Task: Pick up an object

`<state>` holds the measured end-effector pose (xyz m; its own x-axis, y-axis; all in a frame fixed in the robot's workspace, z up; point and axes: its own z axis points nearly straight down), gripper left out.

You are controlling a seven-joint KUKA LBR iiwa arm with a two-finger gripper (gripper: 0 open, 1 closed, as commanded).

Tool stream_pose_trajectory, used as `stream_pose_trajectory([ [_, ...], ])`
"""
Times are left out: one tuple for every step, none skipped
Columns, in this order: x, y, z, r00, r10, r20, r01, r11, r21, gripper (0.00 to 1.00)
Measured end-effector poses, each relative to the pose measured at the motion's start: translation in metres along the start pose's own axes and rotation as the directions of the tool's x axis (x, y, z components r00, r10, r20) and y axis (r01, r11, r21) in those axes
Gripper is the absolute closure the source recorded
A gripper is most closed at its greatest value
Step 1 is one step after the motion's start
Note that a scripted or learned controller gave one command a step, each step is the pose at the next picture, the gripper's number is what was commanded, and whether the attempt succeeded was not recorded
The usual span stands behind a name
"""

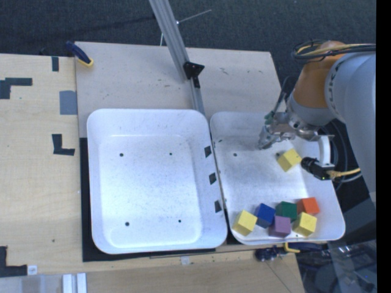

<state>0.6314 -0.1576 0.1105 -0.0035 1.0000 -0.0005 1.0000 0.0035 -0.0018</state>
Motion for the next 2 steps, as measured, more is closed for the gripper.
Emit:
stream_pose_trajectory([
  [0.004, -0.003, -0.062, 1.000, 0.002, 0.001, -0.002, 1.000, -0.007, 1.00],
  [0.004, -0.002, -0.116, 1.000, 0.002, 0.001, -0.002, 1.000, -0.007, 1.00],
])
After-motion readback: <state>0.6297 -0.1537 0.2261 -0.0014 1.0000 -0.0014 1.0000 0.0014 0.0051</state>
